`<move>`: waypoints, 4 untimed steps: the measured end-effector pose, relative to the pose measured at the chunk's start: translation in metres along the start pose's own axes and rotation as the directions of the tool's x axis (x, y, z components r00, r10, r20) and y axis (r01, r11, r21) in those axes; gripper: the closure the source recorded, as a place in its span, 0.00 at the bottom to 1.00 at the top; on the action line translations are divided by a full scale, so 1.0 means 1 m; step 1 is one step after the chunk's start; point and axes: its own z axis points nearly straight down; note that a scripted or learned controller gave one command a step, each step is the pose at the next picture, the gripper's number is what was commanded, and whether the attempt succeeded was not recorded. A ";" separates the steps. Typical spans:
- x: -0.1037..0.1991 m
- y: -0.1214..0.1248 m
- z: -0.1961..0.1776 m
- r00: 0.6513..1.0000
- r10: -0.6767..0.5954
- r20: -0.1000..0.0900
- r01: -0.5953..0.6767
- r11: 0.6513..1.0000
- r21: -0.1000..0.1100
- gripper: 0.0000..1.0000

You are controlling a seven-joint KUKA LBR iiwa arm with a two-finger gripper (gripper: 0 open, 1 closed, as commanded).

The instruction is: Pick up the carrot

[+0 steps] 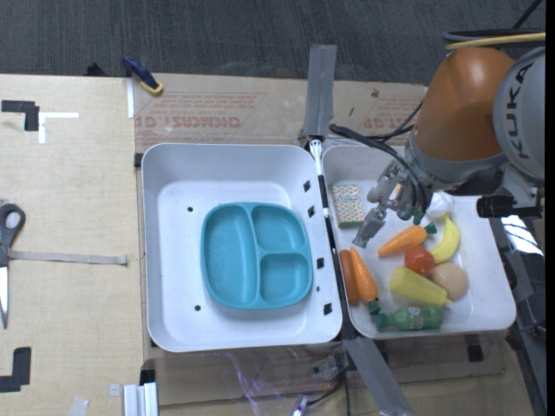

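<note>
From the overhead camera view, the right bin (496, 315) holds a crowd of toy food. The carrot (402, 239) lies tilted near the bin's middle, its tip pointing toward eight o'clock and its thick end toward two o'clock. A second orange carrot-like piece (358, 275) lies along the bin's left wall, at about eight o'clock from the first. A banana (447, 240) curves just beside the carrot's thick end at three o'clock. A red tomato (419, 259) sits touching or nearly touching the carrot at five o'clock, with a yellow pepper (417, 286) below it and a tan, egg-like piece (450, 279) to that one's right. A green bottle (409, 320) lies along the bin's near wall at six o'clock. A small patterned box (349, 204) rests at ten o'clock from the carrot, near the left wall.

The left bin (165, 258) holds a teal divided plate (257, 255).

The gripper (385, 211) hangs at about eleven o'clock from the carrot, between it and the box, close to the carrot's tip. Whether its jaws are apart or together cannot be told here; nothing is visibly held between them.
</note>
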 end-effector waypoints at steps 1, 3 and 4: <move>-0.014 -0.053 0.078 0.999 0.050 -0.003 -0.050 0.999 0.002 0.00; 0.003 -0.071 0.088 0.999 0.039 0.010 -0.039 0.999 -0.004 1.00; 0.003 -0.071 0.087 0.999 0.040 0.011 -0.040 0.999 -0.003 0.00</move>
